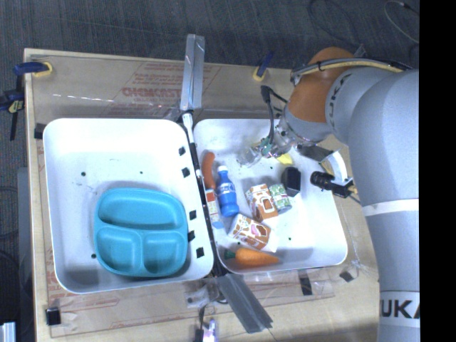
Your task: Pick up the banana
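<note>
A small yellow patch, which looks like part of the banana, lies in the right bin just below the arm's wrist; the rest of it is hidden. My gripper is low over the back of the right bin, just left of that yellow patch. The gripper's tip is small and cluttered with cables, and nothing can be made out in it.
The right bin also holds a red sausage, a blue bottle, two small cartons, a black block and a carrot. A blue divided tray lies in the left bin.
</note>
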